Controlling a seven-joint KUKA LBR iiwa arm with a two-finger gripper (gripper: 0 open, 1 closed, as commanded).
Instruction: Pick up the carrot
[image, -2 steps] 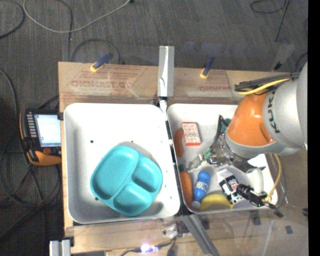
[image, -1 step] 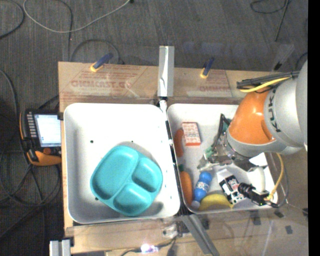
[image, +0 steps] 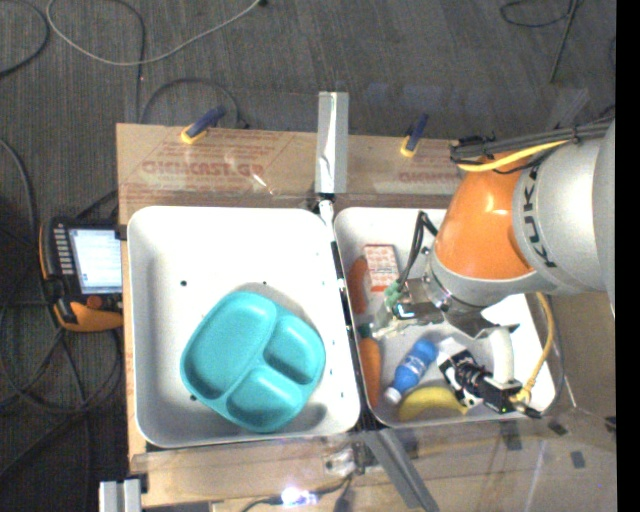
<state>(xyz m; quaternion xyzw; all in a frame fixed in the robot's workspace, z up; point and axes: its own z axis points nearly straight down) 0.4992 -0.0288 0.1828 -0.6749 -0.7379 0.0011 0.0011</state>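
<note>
In the camera view, the grey arm (image: 560, 220) with its orange band reaches in from the right and hangs over the right bin (image: 540, 395). The gripper (image: 400, 305) sits below the band, over the middle of that bin and towards its left side. It is seen from above and partly hidden by the wrist, so I cannot tell whether it is spread or pressed together, and nothing can be made out in its grasp.

The carrot (image: 371, 365) lies in the right bin, along the left wall in the nearer half, lengthwise to the wall. It is near the gripper, on the gripper's near-left side, and apart from it.

Just right of the carrot lies a blue bottle (image: 412, 368), with a banana (image: 432, 402) beside the bottle at the bin's near wall. Farther up the same wall are a reddish-orange stick-shaped thing (image: 357, 283) and a red-and-white box (image: 380, 265).

The left bin (image: 160, 240) holds a teal divided plate (image: 253, 360).
</note>
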